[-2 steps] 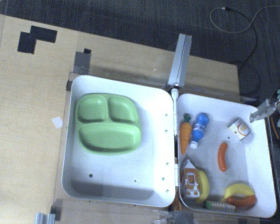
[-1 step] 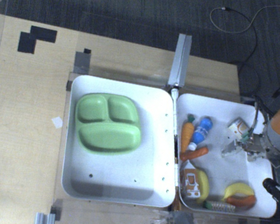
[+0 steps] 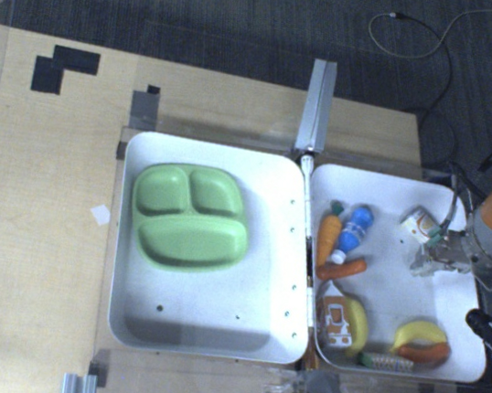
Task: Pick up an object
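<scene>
From above, the left bin [image 3: 196,336] holds a green divided plate [image 3: 191,215] in its upper left part. The right bin [image 3: 404,193] holds a toy carrot [image 3: 328,234], a blue bottle [image 3: 352,234], an orange-red sausage [image 3: 342,270], a small carton [image 3: 334,318], a banana [image 3: 420,333] and a small packet [image 3: 418,224]. The gripper [image 3: 435,260] hangs at the frame's right, over the bin's right side, just below the packet; whether it grasps anything cannot be told.
</scene>
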`<state>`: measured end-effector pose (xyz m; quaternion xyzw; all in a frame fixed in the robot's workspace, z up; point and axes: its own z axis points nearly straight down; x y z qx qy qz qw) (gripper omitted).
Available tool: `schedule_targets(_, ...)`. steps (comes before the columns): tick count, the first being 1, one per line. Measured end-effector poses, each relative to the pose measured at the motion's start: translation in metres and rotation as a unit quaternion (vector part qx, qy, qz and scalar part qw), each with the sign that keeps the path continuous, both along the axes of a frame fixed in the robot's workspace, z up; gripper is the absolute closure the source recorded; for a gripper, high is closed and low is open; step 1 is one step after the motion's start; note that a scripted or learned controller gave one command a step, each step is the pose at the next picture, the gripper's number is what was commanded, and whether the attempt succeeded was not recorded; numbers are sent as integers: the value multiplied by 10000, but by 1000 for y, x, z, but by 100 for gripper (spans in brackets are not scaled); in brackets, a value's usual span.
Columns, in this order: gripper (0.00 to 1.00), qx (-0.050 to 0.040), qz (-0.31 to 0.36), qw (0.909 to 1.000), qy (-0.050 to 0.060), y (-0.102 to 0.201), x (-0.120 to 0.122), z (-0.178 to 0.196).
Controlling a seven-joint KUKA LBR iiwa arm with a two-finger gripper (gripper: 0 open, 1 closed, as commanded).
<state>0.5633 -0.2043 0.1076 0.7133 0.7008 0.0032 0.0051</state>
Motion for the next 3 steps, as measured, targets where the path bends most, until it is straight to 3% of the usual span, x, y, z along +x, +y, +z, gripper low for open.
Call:
schedule_targets(1, 100, 6, -577, 9983, 23, 5, -75, 149)
schedule_targets(2, 100, 23, -2102, 9777, 38, 8, -66, 130)
schedule_targets(3, 100, 21, -2113, 9774, 36, 10, -39, 119)
